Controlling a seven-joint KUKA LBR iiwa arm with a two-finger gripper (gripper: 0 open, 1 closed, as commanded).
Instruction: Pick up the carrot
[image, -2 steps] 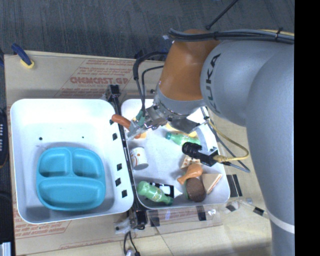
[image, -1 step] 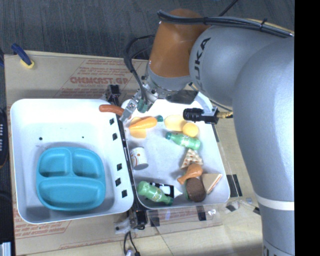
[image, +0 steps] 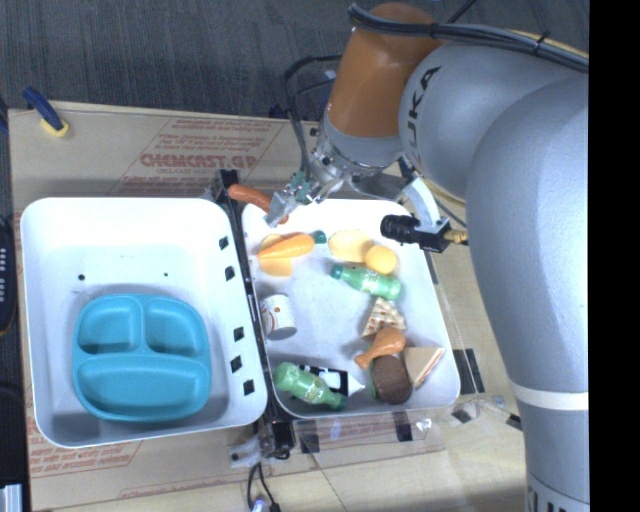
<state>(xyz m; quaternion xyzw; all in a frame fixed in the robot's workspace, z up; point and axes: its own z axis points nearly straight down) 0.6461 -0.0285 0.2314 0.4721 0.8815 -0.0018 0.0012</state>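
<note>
The arm (image: 480, 150) is bent in low from the right, wrist tipped toward the right bin's (image: 445, 340) far-left corner. The tray (image: 143, 358) is parked alone in the left bin (image: 60, 250). The gripper (image: 285, 203) hangs just above the carrot (image: 286, 246), which lies among crowded toys; finger state cannot be told.

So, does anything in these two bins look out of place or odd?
One thing stands out: an orange sausage-like piece lies across the top of the divider, above the carrot, outside the right bin. The gripper hangs next to it. The blue tray sits flat.
</note>
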